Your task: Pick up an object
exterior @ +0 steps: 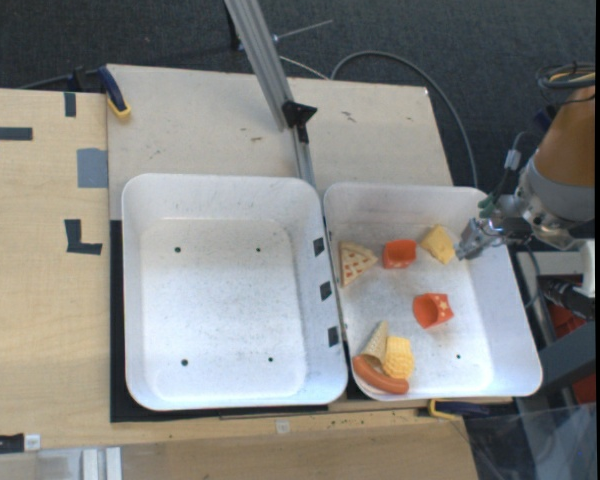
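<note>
Your arm (pixel 565 163) comes in from the right, grey with its orange band showing near the frame edge, and its gripper (pixel 473 240) hangs over the upper right part of the right bin (pixel 500 353). You cannot tell from this slant how the jaws stand; the tip is small and dark against the bin wall, and nothing shows between them. Just left of that tip lies a pale yellow block (pixel 439 245), near enough that you cannot tell whether the two touch. To its left sits a small orange-red piece (pixel 399 254), and further left, near the wall shared with the other bin, a tan triangular wedge with a grid pattern (pixel 355 263). Below the middle of the bin rests a red cup-shaped piece (pixel 432 310), apart from the rest. At the lower left corner you have a cluster: a yellow corn-like piece (pixel 398 356) with a pale cone (pixel 377 340) beside it, and a red sausage shape (pixel 379 374) lying along the front wall, touching the corn piece. The left bin (pixel 135 288) sits beside it on the bench (pixel 40 268). A grey metal pole (pixel 258 43) slants down from the top to a black clamp (pixel 298 114) behind the bins.
</note>
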`<state>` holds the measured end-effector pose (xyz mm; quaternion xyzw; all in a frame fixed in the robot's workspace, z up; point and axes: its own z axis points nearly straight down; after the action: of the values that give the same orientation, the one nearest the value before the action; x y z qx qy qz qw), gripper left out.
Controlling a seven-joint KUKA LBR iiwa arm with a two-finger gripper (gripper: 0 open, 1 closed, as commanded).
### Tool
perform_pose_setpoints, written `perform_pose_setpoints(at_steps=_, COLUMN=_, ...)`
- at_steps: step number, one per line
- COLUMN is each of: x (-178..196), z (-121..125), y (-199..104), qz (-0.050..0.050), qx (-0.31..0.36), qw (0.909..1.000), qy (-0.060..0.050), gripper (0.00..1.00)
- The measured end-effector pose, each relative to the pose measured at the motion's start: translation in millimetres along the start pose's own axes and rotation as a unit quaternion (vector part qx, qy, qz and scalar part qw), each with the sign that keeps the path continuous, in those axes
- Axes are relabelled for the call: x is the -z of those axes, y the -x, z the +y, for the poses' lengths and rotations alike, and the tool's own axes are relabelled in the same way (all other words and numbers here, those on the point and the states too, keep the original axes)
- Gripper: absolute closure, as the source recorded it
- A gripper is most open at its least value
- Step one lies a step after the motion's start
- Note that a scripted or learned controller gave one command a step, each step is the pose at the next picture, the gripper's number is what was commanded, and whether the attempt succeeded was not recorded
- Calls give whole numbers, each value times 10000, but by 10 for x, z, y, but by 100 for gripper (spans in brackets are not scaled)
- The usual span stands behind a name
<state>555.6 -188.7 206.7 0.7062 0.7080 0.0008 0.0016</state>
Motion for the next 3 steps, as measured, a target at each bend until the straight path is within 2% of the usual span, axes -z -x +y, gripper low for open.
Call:
perform_pose_setpoints(at_steps=1, x=627, z=29, y=-50, qz=-5, qx=1, qw=10000, qy=14, gripper=100)
perform_pose_setpoints(at_steps=2, x=581, z=44, y=-681, qz=15, qx=24, qw=10000, qy=-21, gripper=100)
perform_pose_setpoints(at_steps=3, x=429, z=38, y=-1161, qz=12, qx=17, qw=10000, qy=-33, gripper=100)
